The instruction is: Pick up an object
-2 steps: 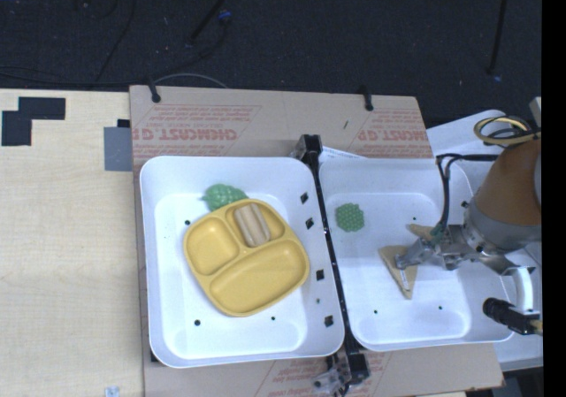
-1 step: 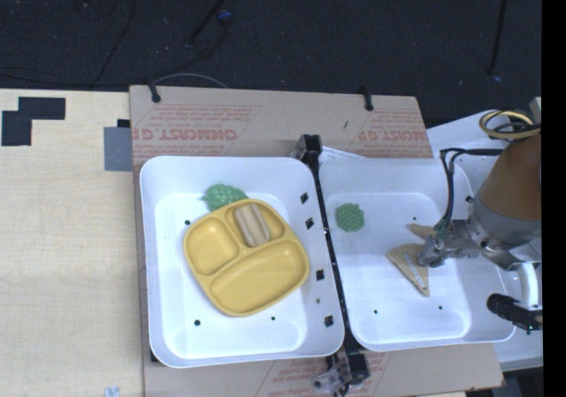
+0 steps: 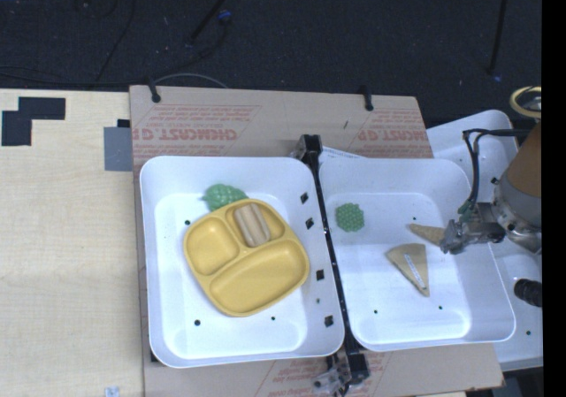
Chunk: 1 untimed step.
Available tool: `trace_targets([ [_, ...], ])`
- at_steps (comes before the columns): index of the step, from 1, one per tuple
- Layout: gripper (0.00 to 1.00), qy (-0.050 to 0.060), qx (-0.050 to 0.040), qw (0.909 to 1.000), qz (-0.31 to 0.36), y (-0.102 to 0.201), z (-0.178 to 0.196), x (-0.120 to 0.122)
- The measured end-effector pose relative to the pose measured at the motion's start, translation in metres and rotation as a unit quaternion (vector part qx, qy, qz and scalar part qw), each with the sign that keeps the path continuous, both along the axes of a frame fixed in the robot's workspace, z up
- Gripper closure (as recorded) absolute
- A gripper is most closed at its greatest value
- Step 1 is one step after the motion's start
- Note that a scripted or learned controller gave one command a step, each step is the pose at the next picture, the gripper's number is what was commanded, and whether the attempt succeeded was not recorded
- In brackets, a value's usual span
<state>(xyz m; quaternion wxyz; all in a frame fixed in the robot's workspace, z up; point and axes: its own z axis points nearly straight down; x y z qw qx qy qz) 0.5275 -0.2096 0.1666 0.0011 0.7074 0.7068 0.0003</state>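
The gripper (image 3: 453, 240) hangs low at the right bin's (image 3: 402, 338) right edge, touching or just over a small tan piece (image 3: 424, 232); whether its fingers are open or closed I cannot tell. A tan wedge-shaped slice (image 3: 411, 265) lies nearby, apparently untouched.

light: even, overhead | bins (image 3: 177, 209) bright white; shadows soft | focus: slightly soft
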Motion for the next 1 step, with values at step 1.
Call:
trace_targets([
  [1, 1.0, 0.001, 0.0006, 1.0, 0.002, 0.0061, 0.0513, 0.0085],
])
